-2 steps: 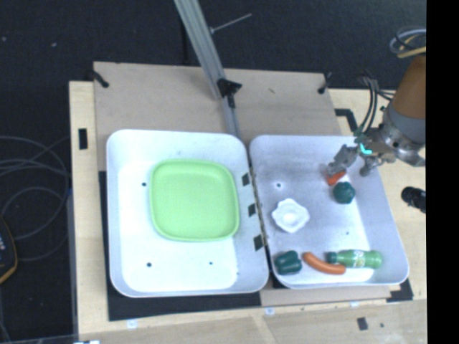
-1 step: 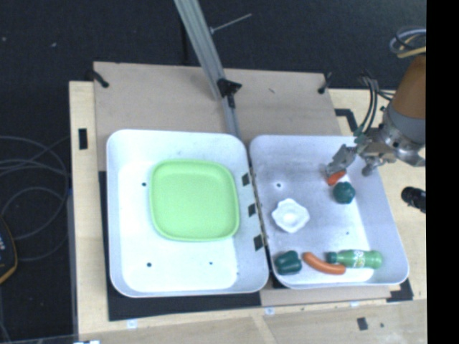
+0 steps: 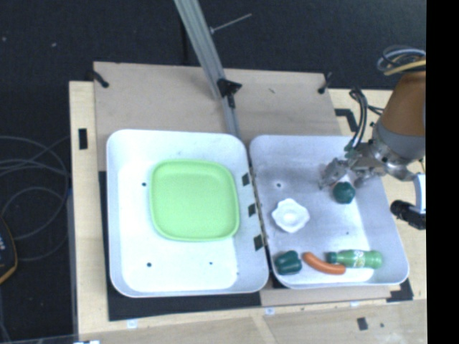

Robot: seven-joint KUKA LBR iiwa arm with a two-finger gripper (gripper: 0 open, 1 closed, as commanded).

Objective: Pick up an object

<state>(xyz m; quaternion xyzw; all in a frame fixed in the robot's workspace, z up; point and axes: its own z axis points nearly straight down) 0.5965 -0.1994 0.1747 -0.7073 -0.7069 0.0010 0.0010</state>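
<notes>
A small dark green rounded object is seen in the right bin, towards its upper right part. It is roundish and plain in colour, with a dull sheen; its finer form is too small to be made out. The claw is placed directly over it, at the end of the grey arm with its orange band, which enters from the right. Whether the claw is spread or pressed together cannot be told, nor whether the green object is touched by it.

Elsewhere in the right bin, a small white cup-like piece is found near the middle. Along the near wall three things are lined up: a dark green block at the left corner, an orange carrot-shaped item beside it, and a green bottle lying on its side, touching or just beside the orange item. A pale label is seen on the bottle, but no writing on it can be read.

In the left bin a light green square plate is laid flat. Both bins are carried by the counter.
</notes>
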